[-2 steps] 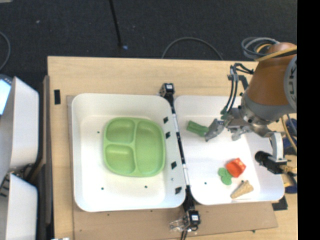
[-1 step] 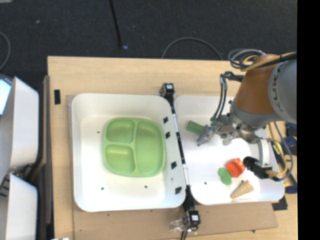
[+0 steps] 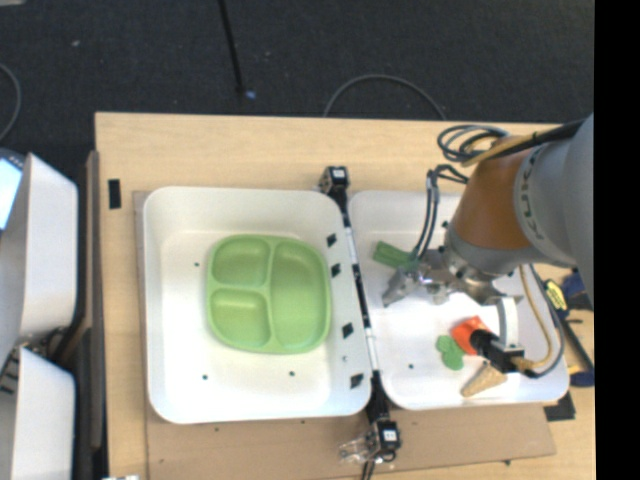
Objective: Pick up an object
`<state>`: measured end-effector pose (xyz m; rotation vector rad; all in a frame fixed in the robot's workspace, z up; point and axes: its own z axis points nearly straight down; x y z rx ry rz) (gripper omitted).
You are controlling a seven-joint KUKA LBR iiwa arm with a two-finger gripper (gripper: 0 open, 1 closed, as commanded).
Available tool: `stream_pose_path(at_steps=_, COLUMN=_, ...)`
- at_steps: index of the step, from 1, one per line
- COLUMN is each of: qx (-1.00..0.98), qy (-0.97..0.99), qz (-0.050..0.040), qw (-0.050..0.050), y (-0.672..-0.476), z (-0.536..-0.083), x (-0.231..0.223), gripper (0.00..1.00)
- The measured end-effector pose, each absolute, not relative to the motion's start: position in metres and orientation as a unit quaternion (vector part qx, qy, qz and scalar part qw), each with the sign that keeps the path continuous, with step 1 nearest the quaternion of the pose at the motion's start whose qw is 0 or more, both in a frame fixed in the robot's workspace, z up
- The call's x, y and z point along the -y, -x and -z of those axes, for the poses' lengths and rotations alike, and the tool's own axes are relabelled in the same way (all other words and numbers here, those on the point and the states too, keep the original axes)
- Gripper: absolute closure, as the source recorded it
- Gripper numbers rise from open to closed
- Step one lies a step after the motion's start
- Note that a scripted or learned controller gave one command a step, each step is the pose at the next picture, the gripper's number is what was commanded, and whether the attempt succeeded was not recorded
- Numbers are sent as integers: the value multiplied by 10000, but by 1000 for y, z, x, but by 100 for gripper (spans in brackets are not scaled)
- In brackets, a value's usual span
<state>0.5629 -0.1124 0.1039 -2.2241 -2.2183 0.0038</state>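
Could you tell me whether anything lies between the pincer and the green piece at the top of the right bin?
Nothing visible does: the pincer sits just below the green piece, with bare bin floor between them.

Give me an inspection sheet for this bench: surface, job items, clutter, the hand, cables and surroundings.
Surface: wooden bench bearing a left bin and a right bin, side by side.
Job's things: in the right bin, a green piece near the hand, a small green object, an orange object, a tan wedge.
Clutter: a green divided plate in the left bin.
Hand: low over the right bin at; finger state unreadable; nothing seen held.
Cables: black loops by the arm, a thin cable on the floor.
Surroundings: dark floor; white equipment at left.
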Motion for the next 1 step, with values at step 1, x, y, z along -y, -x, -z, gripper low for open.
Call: stream_pose_path(at_steps=1, qx=7040, qy=7102, qz=12, qw=-16, y=-564, z=-118, x=113, gripper=100)
